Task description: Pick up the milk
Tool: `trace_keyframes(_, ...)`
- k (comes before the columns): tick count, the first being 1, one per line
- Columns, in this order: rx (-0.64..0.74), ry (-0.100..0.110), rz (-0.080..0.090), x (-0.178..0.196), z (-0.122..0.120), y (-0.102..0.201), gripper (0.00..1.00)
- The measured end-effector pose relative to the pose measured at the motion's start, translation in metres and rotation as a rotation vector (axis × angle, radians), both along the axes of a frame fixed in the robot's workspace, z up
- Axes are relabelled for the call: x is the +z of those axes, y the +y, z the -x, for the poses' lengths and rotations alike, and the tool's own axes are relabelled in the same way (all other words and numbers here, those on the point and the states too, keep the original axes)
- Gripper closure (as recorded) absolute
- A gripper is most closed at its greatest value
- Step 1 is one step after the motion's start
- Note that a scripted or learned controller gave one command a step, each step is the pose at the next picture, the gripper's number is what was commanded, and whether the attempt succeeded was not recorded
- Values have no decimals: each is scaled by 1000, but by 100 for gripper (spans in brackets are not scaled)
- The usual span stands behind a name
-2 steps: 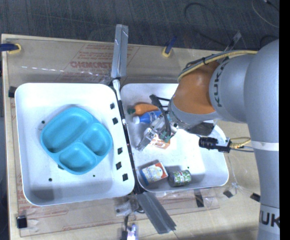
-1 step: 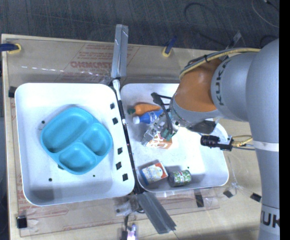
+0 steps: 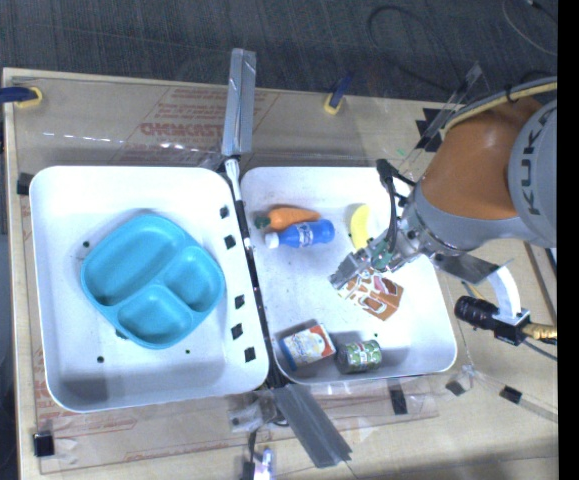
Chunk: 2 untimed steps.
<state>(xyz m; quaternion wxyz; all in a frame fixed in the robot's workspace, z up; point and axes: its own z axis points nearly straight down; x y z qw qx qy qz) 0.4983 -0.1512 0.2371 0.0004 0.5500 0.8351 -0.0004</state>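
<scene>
Nearest the camera, at the right bin's (image 3: 439, 353) front edge, a milk carton (image 3: 306, 346) lies beside a green can (image 3: 359, 355). Further back, the gripper (image 3: 361, 265) hovers mid-bin over a brown-and-white carton (image 3: 377, 293) — whether it is open or closed cannot be told. Along the back edge lie a carrot (image 3: 291, 215), blue bottle (image 3: 304, 235) and banana (image 3: 358, 225). The left bin (image 3: 59, 368) holds a blue divided tray (image 3: 152, 279).

The big grey arm (image 3: 489, 183) with its orange band comes in from the right and bends down low. Its gripper (image 3: 361, 265) points left and a bit down, fingers maybe a little apart.
</scene>
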Motion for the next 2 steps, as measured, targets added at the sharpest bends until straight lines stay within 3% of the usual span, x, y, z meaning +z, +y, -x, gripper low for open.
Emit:
trace_keyframes(1,111,3,-1,-45,17,60,100)
trace_keyframes(2,149,-1,0,14,8,6,100)
